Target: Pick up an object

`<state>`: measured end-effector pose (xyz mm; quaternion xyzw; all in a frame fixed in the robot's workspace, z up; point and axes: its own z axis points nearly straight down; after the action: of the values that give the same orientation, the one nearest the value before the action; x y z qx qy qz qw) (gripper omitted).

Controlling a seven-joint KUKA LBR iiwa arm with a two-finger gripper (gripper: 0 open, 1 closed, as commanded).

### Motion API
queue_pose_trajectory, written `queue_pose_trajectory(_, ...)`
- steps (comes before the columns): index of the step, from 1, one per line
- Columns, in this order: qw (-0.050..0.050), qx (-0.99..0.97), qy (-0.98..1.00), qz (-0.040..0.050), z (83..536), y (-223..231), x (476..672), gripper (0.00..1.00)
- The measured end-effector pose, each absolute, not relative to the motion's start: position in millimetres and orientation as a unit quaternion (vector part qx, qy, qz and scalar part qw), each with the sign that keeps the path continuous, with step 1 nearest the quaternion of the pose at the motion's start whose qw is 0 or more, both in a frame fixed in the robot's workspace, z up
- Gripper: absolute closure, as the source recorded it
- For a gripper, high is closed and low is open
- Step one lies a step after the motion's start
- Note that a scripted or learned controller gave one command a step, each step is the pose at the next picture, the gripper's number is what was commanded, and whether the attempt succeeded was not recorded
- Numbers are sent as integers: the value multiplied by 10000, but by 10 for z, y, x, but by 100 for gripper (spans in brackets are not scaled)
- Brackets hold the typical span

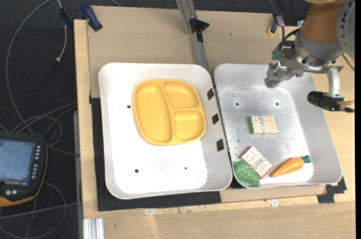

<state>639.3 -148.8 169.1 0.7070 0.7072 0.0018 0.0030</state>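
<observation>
Can't tell how the hand (273, 79) is set; it hangs over the right bin's (237, 77) far end. Nearest pick, I'd say, is the checkered block (263, 124) mid-bin: drop straight down, centered.

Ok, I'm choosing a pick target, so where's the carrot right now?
The carrot lies at the right bin's near right corner, just right of the red-and-white packet.

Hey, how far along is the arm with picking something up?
Nothing looks picked yet. The gripper sits over the right bin's far end, apart from the patterned block, carrot, small box and green item. Reaching, grasping and lifting remain.
</observation>
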Motion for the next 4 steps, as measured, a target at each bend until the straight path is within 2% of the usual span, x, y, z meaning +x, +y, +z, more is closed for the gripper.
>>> queue_pose_trajectory(1,30,7065,7077,23,2178,-1433,6349,100)
queue_pose_trajectory(2,20,7066,7076,14,2421,-1430,6361,100)
queue_pose_trajectory(3,-22,7050,7092,3,2312,-874,6259,100)
queue_pose_trajectory(4,-19,7045,7097,7,2375,-299,6212,100)
